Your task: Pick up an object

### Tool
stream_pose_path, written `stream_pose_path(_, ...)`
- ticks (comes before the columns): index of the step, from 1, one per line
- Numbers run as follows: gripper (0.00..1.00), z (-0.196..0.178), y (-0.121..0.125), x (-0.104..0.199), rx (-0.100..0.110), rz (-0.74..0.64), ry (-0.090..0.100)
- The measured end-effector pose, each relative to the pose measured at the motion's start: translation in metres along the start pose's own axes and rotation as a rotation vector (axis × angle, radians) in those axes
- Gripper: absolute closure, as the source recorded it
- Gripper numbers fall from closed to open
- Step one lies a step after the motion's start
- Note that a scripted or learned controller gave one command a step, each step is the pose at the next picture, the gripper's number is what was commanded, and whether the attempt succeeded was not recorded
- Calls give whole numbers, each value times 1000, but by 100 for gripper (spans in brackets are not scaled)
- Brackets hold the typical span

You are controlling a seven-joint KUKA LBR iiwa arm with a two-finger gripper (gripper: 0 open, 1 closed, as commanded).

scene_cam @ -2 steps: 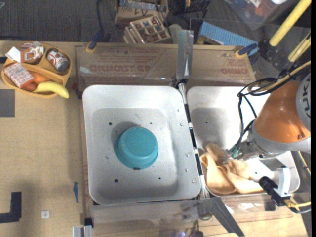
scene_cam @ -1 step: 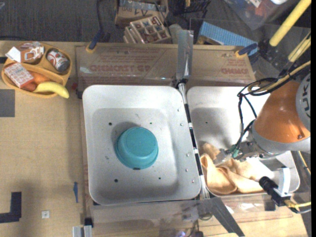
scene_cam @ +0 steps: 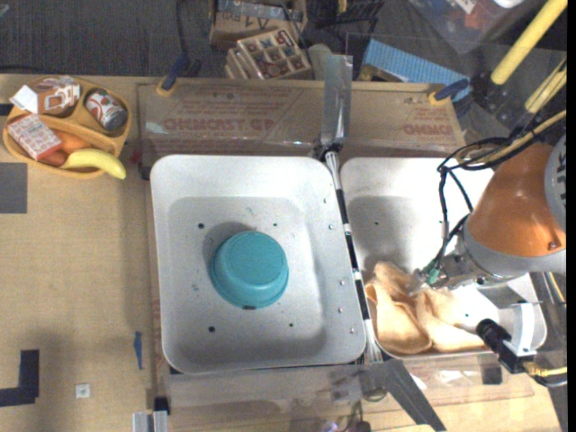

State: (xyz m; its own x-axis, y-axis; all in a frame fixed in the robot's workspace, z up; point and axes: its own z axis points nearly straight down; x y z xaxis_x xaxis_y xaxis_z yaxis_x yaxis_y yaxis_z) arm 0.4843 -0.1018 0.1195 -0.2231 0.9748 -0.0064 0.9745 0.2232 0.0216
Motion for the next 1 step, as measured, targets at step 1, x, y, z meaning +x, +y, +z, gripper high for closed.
stream_pose_path(1,100,-121,0,-5,24,524,0)
